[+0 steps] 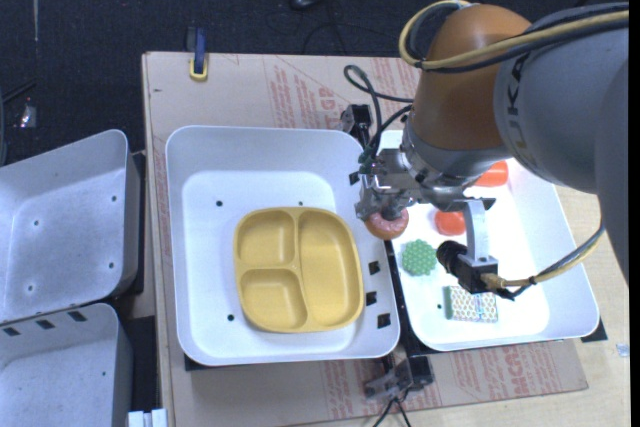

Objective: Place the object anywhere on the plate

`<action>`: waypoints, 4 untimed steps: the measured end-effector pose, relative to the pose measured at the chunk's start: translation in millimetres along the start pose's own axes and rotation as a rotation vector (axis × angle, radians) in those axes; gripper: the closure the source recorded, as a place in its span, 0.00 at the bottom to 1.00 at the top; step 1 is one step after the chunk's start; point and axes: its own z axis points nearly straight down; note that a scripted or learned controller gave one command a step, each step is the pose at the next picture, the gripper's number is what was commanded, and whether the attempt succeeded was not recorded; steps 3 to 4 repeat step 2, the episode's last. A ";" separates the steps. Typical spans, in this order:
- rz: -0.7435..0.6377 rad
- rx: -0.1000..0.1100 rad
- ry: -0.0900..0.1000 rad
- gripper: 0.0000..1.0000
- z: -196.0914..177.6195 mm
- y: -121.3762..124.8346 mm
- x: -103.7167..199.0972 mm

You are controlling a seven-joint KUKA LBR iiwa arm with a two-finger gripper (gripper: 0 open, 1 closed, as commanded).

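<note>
Yellow plate (298,269) with three compartments sits in the left bin (200,165), toward that bin's right and near edges, slightly rotated. Nothing rests on the plate's compartments.

Arm (520,105) comes in from the right, orange band over the wrist, cables looped above it. Gripper (385,207) hangs over the seam between the two bins, at the right bin's left edge, about mid-depth. A pinkish-brown round object, a donut (386,223), sits right under the fingertips and looks pinched between them, so the gripper reads as closed on the donut. Whether the donut is lifted off the bin floor or touching it, cannot tell. It is just beside the plate's right rim but not over it; the bin walls lie between.

Right bin (560,315) holds the rest: a green bumpy ball (418,257) near the left edge, just nearer than the donut; a red-orange piece (450,220) beside the gripper toward the bin's centre; another orange piece (491,176) further back, partly hidden by the arm; a small speckled pad with a blue edge (471,305) toward the near edge. A black fitting on the arm (465,265) hangs over the bin's centre, between ball and pad.

Both bins rest on a brown board (270,80), with a blue-and-yellow clamp (199,55) at its far left corner.
</note>
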 end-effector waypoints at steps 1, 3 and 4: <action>-0.001 0.000 0.001 1.00 6.5 -18.2 54.1; 0.007 -0.001 -0.001 0.00 6.1 -17.3 50.3; 0.007 -0.001 -0.001 0.00 6.1 -17.3 50.3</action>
